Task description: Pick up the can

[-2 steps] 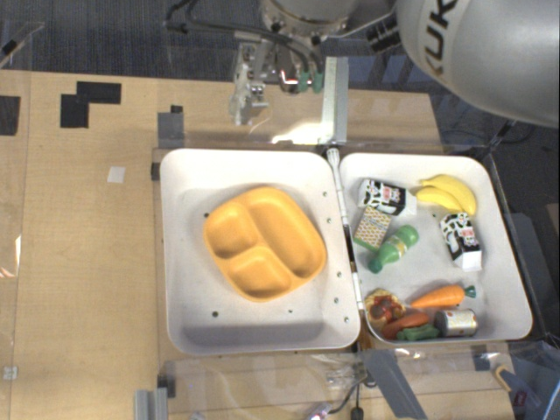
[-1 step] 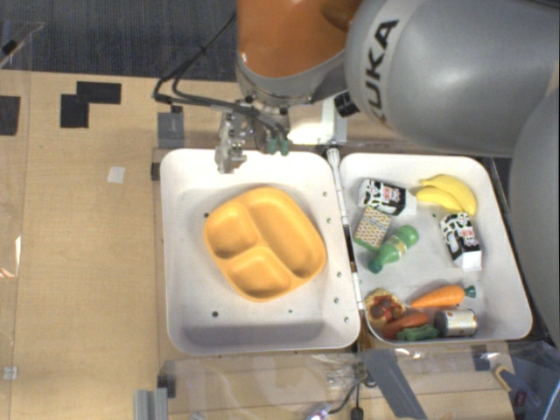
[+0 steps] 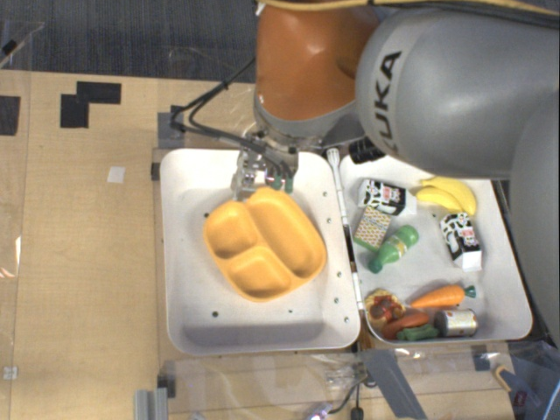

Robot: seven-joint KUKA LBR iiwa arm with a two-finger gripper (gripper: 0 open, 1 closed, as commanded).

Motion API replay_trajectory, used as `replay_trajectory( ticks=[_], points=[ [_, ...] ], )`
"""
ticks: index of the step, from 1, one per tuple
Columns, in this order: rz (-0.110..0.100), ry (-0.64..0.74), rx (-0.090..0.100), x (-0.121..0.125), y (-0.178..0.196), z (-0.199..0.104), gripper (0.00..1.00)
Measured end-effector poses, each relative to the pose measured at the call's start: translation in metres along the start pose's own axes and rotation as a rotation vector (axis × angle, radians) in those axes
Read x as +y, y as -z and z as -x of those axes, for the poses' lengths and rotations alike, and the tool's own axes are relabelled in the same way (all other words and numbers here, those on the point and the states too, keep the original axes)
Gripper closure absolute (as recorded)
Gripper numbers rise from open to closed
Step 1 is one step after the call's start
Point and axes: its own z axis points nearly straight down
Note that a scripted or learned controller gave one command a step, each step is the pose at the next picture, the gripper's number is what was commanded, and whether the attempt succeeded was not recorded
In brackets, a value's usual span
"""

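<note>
The can (image 3: 456,323) is small and silver with a dark end. It lies on its side at the near edge of the right bin (image 3: 516,309), just below a carrot (image 3: 437,298). My gripper (image 3: 264,178) hangs over the left bin (image 3: 188,234), at the far rim of a yellow divided plate (image 3: 262,243). It is open, with nothing between its fingers, and it is well to the left of the can. The arm's orange band and grey body cover the far part of both bins.
The right bin also holds a banana (image 3: 448,196), two black-and-white cartons (image 3: 382,197) (image 3: 460,235), a patterned box (image 3: 373,227), a green bottle (image 3: 394,248) and red and green food pieces (image 3: 398,318) left of the can. A raised wall (image 3: 343,234) divides the bins.
</note>
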Motion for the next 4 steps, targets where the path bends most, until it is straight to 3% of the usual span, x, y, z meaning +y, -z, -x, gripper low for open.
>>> replay_trajectory(
  ticks=[1,2,3,4],
  points=[
    [0.0,0.0,0.0,0.0,0.0,0.0,0.0],
    [0.006,0.0,-0.009,0.001,0.013,0.002,1.0],
    [0.003,0.259,-0.007,0.033,0.129,0.046,1.0],
    [0.003,0.405,-0.008,0.036,0.163,0.071,1.0]
  ],
)
